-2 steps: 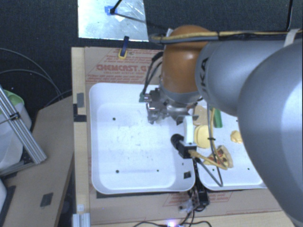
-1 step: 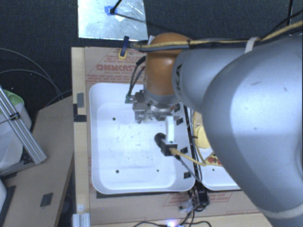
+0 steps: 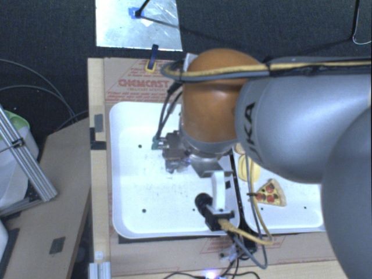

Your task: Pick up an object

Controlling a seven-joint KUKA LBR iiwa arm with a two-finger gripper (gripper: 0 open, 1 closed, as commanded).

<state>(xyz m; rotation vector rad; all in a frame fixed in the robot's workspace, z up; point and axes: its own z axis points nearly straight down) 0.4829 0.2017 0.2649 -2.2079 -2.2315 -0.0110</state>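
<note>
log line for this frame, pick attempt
task: pick up an object | gripper over left bin | hold: cannot tell | pizza slice toy in right bin, apart from gripper

Dark floor [image 3: 46,28], matt and near black, is recorded around the bench, crossed by thin black cables [image 3: 35,89]. A shiny metal sheet [image 3: 116,25] is laid on it at the top, with a small blue clip [image 3: 135,12] on its surface. A pale wooden worktop [image 3: 64,167] is seen at left, partly covered by brown cardboard [image 3: 133,86] printed in red lettering. Aluminium profiles [image 3: 26,161] are seen slanting across the left edge, beside a green item [image 3: 17,122].
</note>
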